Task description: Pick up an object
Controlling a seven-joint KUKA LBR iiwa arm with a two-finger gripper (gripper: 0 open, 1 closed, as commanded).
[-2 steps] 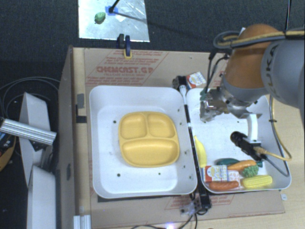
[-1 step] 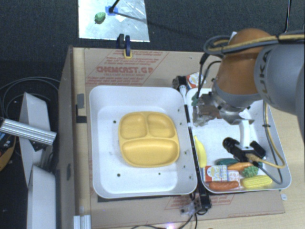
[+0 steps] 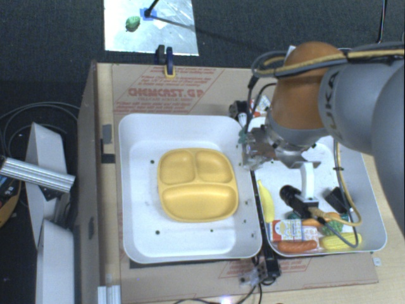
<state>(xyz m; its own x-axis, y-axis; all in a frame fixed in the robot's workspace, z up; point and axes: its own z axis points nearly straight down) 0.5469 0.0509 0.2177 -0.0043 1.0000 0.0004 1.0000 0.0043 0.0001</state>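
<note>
I'm hanging my gripper [image 3: 250, 156] mid-frame over the right bin's [image 3: 366, 192] left edge, can't tell if it's open or clenched, and I'm thinking next I'm dropping onto the toys [image 3: 302, 232] piled lower right.

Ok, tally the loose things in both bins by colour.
Yellow: 3 (divided plate, banana-like piece, corn-like piece)
Orange: 2 (sausage-like piece, carrot-like piece)
Red and white: 1 (carton)
Total: 6 that I can make out; the arm may hide more in the right bin.
</note>
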